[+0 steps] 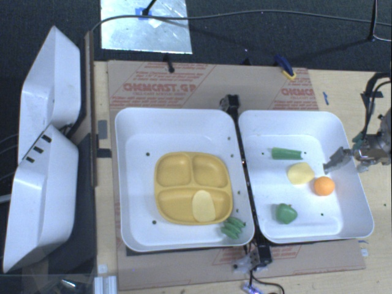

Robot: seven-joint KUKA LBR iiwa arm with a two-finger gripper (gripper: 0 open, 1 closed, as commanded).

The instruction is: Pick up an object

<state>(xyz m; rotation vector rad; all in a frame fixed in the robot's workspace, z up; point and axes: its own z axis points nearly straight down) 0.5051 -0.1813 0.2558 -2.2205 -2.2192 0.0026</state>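
The right bin [343,225] holds a green cylinder [286,154], a pale yellow lump [300,173], an orange ball [323,186] and a green pepper-like piece [285,213]. My gripper [337,160] reaches in over the right bin's right rim, low and just above and right of the orange ball, apart from it. Nothing shows in its grasp. In the left bin [135,225] lies a yellow divided plate [177,170] with a pale yellow oval [204,206] in its front compartment. A green ridged piece [233,227] sits at that bin's front right corner.
The two bins meet at a dark central seam [242,164]. Cables [367,112] hang beside the wrist at the right. A white housing [43,158] stands at the far left, and a shiny metal sheet [146,17] lies beyond the bench.
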